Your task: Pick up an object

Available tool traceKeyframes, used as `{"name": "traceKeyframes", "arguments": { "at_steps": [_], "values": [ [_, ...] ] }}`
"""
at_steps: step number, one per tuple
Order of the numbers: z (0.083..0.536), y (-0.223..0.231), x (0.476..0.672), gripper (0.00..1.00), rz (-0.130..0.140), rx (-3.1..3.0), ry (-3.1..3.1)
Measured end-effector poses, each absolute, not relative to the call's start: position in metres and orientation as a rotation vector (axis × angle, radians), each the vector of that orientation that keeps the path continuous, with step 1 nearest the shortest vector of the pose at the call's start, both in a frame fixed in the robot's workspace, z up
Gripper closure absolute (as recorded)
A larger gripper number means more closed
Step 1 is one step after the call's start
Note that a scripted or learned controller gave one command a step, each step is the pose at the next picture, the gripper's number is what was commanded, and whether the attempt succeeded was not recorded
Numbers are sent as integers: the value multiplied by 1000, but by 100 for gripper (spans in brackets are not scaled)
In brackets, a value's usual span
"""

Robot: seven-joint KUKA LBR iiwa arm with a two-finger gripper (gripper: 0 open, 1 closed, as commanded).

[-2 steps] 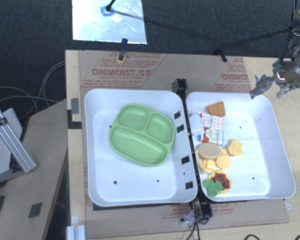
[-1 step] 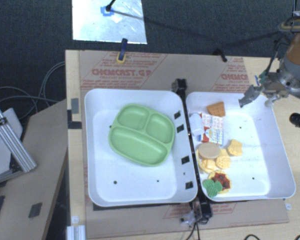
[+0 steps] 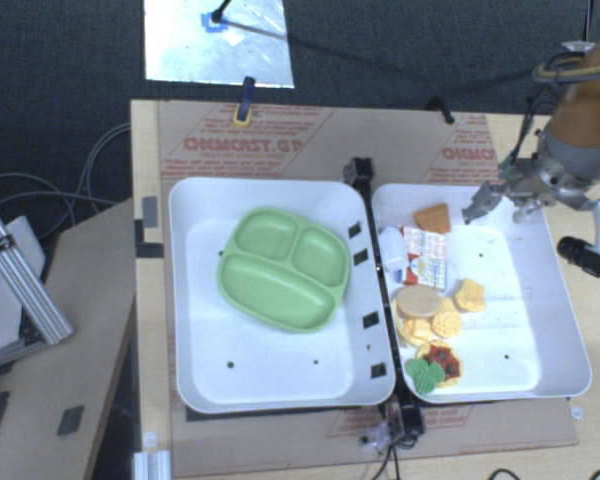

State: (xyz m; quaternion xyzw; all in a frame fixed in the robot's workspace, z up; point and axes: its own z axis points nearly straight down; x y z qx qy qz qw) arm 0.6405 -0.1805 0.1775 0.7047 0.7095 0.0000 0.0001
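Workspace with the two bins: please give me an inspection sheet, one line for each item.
Surface: cardboard-covered bench bearing left bin and right bin.
Job's things: toy food pile in the right bin, along its left side.
Clutter: green divided plate in the left bin.
Grippers: hand above the right bin's far edge, holding nothing seen.
Cables: grey cables left of the bench.
Surroundings: foil sheet on dark floor.

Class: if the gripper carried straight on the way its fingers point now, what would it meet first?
Probably the bare floor of the right bin: the gripper hangs over its upper right corner, pointing down and slightly left. The orange wedge lies further left; depth is unclear.
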Motion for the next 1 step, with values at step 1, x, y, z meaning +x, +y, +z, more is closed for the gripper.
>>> {"name": "traceKeyframes", "arguments": {
  "at_steps": [1],
  "values": [
    [136, -183, 643, 0, 0, 2217, 2225]
  ]
}}
